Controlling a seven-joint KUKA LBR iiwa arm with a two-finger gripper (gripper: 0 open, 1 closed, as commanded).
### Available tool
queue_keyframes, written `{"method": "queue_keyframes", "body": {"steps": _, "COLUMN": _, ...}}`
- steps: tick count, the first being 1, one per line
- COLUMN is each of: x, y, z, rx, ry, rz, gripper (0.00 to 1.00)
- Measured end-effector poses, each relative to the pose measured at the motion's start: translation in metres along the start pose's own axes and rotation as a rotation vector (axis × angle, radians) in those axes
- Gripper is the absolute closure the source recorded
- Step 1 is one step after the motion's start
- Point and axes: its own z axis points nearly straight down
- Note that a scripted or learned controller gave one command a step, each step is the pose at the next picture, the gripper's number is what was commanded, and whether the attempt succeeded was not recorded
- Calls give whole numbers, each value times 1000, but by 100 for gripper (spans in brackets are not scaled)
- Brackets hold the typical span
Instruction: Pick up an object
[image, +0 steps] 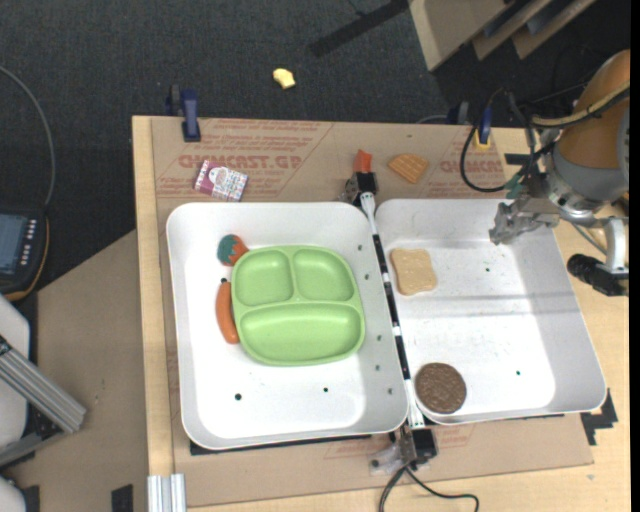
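A tan, square slice of toast (413, 270) is seen lying flat in the right bin (560, 340), close to its left wall. A round, dark brown cookie (440, 387) is seen flat near the same bin's front left corner. In the left bin (200, 380), a green three-compartment plate (297, 304) is set flat; an orange sausage-shaped piece (227, 312) lies against its left edge, and a small teal and red item (232, 248) sits just behind that.

You had open floor across the right bin (540, 330); only the toast (413, 270) and brown disc (440, 387) hugged its left wall. The green tray (297, 305) crowded the left bin (200, 380), perhaps touching the sausage (226, 312).
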Motion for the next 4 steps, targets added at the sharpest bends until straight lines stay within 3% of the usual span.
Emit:
{"method": "queue_keyframes", "body": {"steps": 1, "x": 6, "y": -1, "z": 4, "rx": 7, "ry": 5, "rz": -6, "gripper": 0}}
{"method": "queue_keyframes", "body": {"steps": 2, "x": 84, "y": 6, "z": 17, "rx": 9, "ry": 10, "rz": -13, "gripper": 0}}
{"method": "queue_keyframes", "body": {"steps": 3, "x": 87, "y": 7, "z": 69, "rx": 9, "ry": 7, "rz": -6, "gripper": 0}}
{"method": "queue_keyframes", "body": {"steps": 4, "x": 86, "y": 8, "z": 65, "rx": 4, "ry": 6, "rz": -7, "gripper": 0}}
